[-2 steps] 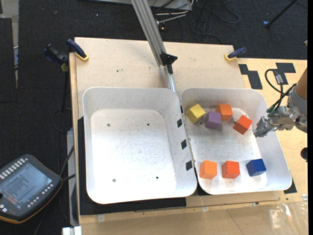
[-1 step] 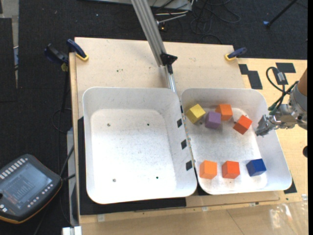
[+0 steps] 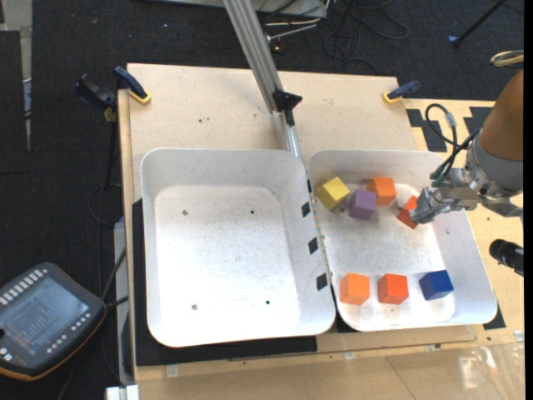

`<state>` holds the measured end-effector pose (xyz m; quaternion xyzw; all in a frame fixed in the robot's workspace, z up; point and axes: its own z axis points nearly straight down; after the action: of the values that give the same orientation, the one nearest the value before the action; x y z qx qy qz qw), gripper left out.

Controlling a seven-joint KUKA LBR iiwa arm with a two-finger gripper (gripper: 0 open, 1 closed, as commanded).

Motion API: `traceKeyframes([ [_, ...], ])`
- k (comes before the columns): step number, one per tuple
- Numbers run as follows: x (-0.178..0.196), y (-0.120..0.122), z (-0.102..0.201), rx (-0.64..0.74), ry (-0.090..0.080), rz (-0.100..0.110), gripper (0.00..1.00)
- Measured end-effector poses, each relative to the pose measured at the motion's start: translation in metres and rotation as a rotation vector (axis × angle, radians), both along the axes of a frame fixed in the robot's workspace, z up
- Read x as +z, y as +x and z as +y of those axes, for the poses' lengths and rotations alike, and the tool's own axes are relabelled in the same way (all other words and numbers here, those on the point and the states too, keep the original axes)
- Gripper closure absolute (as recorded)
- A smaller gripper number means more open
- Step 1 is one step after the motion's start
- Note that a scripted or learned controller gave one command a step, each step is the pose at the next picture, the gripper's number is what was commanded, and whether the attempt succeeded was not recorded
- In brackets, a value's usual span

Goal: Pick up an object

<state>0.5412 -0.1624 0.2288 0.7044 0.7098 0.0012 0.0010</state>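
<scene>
My gripper hangs low over the right bin, near its far right side. A red block lies right at the gripper's tip, partly hidden by it. To its left, a yellow cube, a purple cube and an orange cube cluster at the back of the bin. Along the bin's front sit another orange cube, a red-orange cube and a blue cube.
The left bin adjoins the right one. A slanted metal pole comes down to the bins' shared back edge. Clamps grip the board's far corners. A teach pendant lies at the bottom left.
</scene>
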Motion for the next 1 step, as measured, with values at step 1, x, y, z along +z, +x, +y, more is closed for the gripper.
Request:
traceKeyframes([
  [1, -0.0073, 0.0147, 0.0536, 0.001, 0.001, 0.003, 1.00],
])
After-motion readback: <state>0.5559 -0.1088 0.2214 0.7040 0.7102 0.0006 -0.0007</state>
